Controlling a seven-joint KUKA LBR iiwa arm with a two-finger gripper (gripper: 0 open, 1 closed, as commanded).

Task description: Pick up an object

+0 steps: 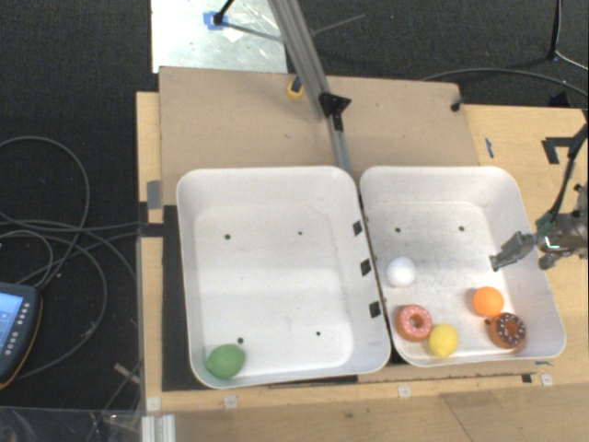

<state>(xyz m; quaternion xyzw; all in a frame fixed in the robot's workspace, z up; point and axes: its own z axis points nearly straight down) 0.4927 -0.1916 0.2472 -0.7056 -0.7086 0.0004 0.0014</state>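
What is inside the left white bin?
The left white bin holds one green ball at its near-left corner, on bare floor. Nothing covers any part of the bin.

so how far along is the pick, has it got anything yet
Nothing looks picked yet. The white ball, pink donut, yellow ball, orange ball and chocolate donut all lie on the floor of the right bin, and the green ball lies in the left bin. In hand: the end effector sits over the right bin's right side, above the orange ball. Left: descend, grasp, lift.
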